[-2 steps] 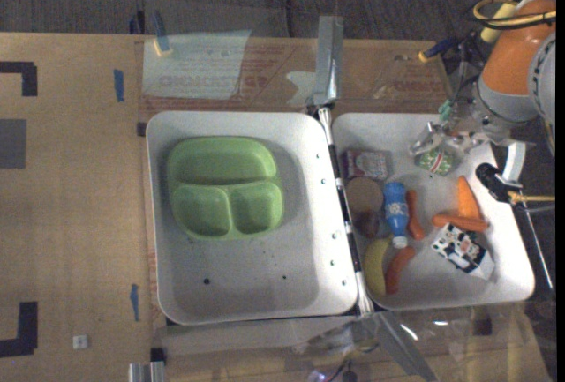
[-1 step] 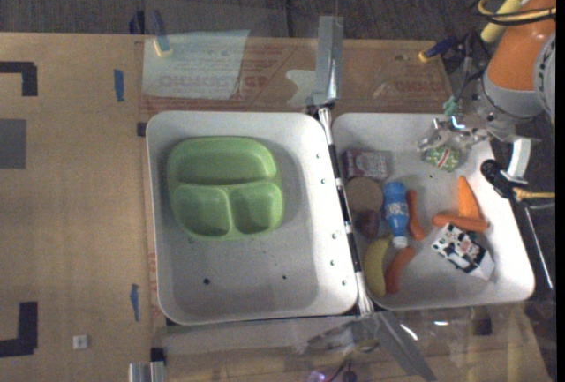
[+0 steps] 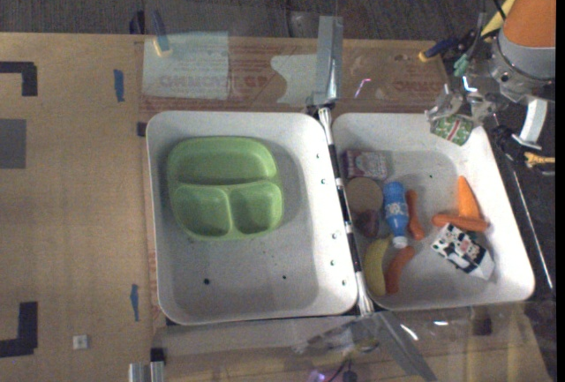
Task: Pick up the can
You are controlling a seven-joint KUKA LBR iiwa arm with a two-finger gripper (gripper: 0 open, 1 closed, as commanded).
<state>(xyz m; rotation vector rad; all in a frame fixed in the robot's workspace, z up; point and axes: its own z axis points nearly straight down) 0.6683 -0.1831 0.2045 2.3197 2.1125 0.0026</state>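
Observation:
The can (image 3: pixel 451 128) is small, green and white with a red mark. It hangs tilted over the far right corner of the right bin (image 3: pixel 516 270), level with the rim. My gripper (image 3: pixel 461 111) comes down from the arm at the upper right. It is shut on the can's top, which sits between the fingers.
The right bin also holds a purple-and-white packet (image 3: pixel 365 164), a brown round object (image 3: pixel 362 194), a blue bottle (image 3: pixel 395 213), orange sticks (image 3: pixel 468 199), a banana (image 3: pixel 377 265) and a black-and-white carton (image 3: pixel 461 247). A green divided plate (image 3: pixel 226 187) lies in the left bin (image 3: pixel 265 292).

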